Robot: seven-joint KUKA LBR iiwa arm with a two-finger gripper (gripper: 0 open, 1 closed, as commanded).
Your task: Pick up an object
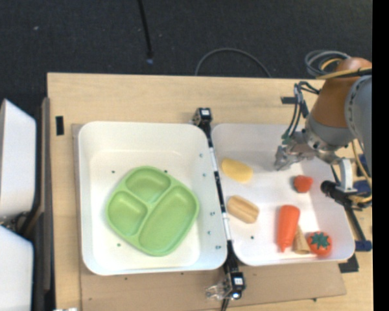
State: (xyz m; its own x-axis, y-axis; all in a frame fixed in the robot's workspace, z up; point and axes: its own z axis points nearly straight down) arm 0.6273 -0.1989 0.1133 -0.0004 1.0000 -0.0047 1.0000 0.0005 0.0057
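The right bin [259, 138] holds a yellow lemon-shaped piece [236, 170], a tan bread roll [242, 209], an orange carrot [286, 227], a small red-orange piece [303, 184] and a strawberry-like toy [319, 243] at the front right corner. My gripper [286, 157] hangs over the bin's right middle, just left of and above the red-orange piece and to the right of the yellow piece. Nothing shows between its tips.
The left bin [91, 141] carries a green three-compartment plate [152, 209]. A black clip [203, 116] joins the bins at the back and another [232, 281] at the front. Cables [350, 199] hang by the right bin's right edge.
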